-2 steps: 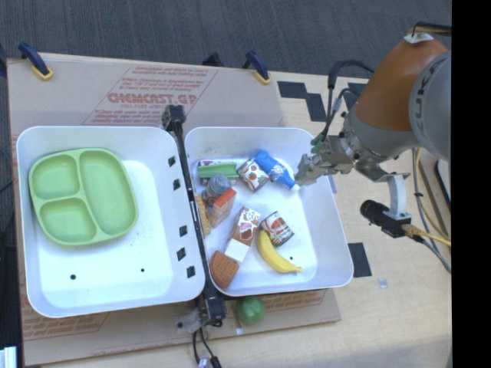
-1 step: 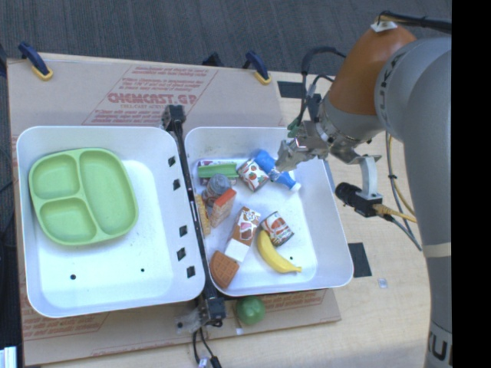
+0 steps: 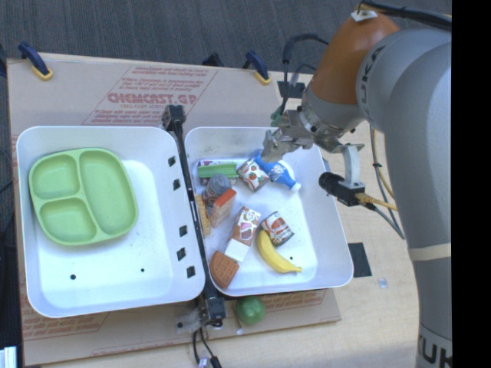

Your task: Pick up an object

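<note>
Green ball (image 3: 250, 310) on tabletop edge, nearest. Yellow banana (image 3: 275, 254) in right bin (image 3: 331, 245), beside small printed packets, print unreadable. End effector (image 3: 275, 146) over blue packet (image 3: 281, 173); grip state indiscernible. Farthest: cardboard (image 3: 153, 94) reading "CHEMCAST GP".

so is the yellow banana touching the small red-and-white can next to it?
Touching, as far as the camera view shows: the yellow banana's upper end runs under the small red-and-white can's lower edge with no white bin floor visible between them.
</note>
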`<state>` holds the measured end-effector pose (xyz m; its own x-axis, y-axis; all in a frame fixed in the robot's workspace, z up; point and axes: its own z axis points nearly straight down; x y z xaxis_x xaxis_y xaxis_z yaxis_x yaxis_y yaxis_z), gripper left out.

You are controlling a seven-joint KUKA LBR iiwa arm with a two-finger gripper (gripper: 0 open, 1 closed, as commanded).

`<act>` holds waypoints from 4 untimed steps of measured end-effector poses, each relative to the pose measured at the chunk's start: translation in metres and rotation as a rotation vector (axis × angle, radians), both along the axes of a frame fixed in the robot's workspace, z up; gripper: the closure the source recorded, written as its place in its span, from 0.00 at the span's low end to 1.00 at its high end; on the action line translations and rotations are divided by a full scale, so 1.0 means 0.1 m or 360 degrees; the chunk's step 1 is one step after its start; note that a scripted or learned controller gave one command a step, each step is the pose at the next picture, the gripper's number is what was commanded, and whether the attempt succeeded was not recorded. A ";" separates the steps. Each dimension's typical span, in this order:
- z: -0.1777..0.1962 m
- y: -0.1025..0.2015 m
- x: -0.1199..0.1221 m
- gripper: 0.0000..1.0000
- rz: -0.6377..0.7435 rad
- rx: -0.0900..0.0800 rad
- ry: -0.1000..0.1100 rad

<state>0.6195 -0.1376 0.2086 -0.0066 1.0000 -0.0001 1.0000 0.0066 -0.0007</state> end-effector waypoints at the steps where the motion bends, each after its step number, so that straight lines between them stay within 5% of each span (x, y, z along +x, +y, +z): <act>1: 0.11 0.41 -0.12 1.00 0.0000 0.0002 0.0005; 2: 0.44 0.78 -0.54 1.00 -0.0001 0.0002 0.0003; 3: 0.13 0.79 -1.27 1.00 0.0000 -0.0001 0.0006; 4: -0.17 0.82 -1.43 1.00 0.0001 0.0000 0.0003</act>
